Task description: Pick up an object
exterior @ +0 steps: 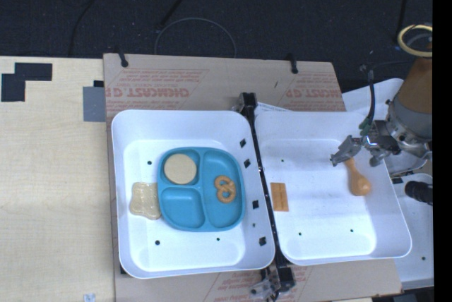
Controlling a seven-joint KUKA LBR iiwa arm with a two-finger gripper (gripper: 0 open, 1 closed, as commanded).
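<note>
My pincer (359,154) hangs over the right bin's (321,240) far right part, fingers spread apart, gripping nothing. An orange peg (357,178) lies just beneath them. The left bin (138,128) holds a blue tray (189,212) with a pretzel (225,189).

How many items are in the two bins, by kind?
Blue divided plate: 1
Round cracker: 1
Pretzel: 1
Pale bread-like piece: 1
Orange flat rectangle: 1
Tan elongated piece: 1
Total: 6

The cardboard sheet (212,82) under the bins bears red print (upside down, mirrored), not clearly readable.
</note>
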